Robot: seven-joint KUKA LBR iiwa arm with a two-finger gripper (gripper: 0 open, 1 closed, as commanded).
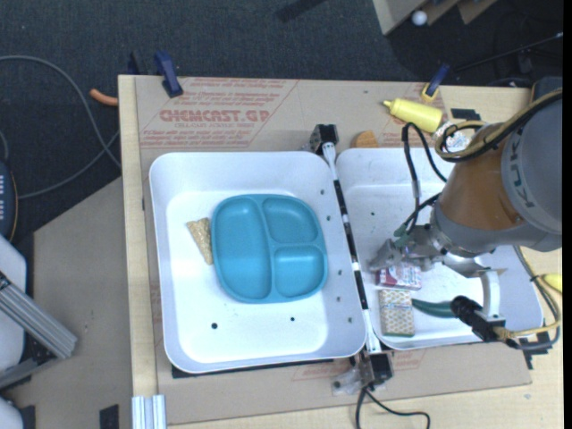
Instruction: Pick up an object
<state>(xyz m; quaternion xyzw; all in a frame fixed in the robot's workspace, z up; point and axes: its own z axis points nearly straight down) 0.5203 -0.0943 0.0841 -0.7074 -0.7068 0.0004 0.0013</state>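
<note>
End effector (down in the right bin) perhaps touches the red-and-white packet; its opening I cannot tell.

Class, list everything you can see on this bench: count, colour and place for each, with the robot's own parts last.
bins: 2, white, side by side on the bench
plate: 1, teal, three compartments, middle of the left bin
sponge by the plate: 1, tan, against the plate's left edge
sponge by the packet: 1, tan, near edge of the right bin
packet: 1, red and white, right bin, just beyond that sponge
tool: 1, green handle, right bin, right of that sponge
clamps: 2, blue, bench's far edge
arm: 1, grey and orange, over the right bin
gripper: 1, above the packet
</note>
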